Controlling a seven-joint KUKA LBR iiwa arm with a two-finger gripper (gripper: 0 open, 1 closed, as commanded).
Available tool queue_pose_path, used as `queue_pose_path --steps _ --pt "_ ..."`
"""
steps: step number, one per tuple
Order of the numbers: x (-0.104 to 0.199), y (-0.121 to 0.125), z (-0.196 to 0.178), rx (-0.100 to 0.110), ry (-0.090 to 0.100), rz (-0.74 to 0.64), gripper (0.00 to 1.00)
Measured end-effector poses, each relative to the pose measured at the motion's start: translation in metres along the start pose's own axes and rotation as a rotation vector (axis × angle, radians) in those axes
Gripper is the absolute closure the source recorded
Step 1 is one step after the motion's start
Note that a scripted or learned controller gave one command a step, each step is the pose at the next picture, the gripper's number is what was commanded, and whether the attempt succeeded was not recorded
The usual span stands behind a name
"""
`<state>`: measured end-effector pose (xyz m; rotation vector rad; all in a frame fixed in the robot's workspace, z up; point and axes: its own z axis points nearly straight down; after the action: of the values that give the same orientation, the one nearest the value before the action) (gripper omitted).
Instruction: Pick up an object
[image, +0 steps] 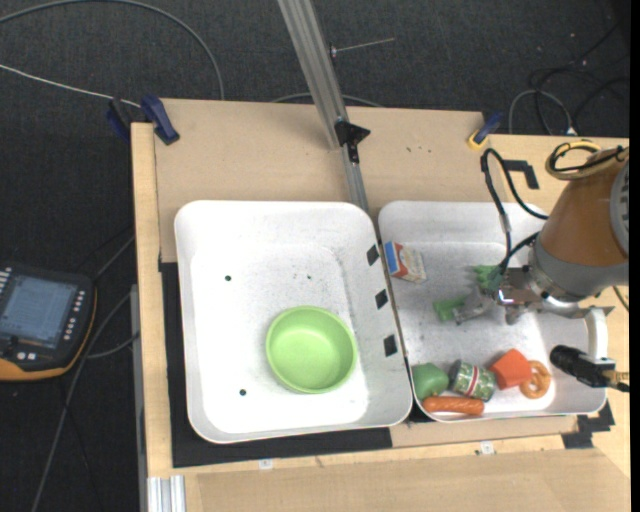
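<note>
- Gripper (478, 305) reaches into the middle of the right bin (440, 222) over a green toy (447, 309); whether its fingers grip it cannot be told.
- Red-and-white carton (405, 262) lies near the divider.
- Green pepper (430, 380), small can (471, 381), carrot (455, 405) and orange toy (522, 371) crowd the near edge.
- Green bowl (311, 348) sits in the left bin (250, 240), with open floor around it.

A tan bench (260, 150) is carrying two white bins side by side. A handheld control pendant (40, 320) with a lit screen is lying on the dark carpet (60, 180) left of the bench. Blue clamps (160, 120) are gripping the bench's far corners, and a metal rail (320, 70) is slanting in from above.
</note>
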<state>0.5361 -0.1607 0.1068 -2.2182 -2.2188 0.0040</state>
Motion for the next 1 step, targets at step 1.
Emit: queue_pose_path --steps 1 --pt "0.0003 -0.0001 0.0117 -0.004 -0.001 0.000 0.00"
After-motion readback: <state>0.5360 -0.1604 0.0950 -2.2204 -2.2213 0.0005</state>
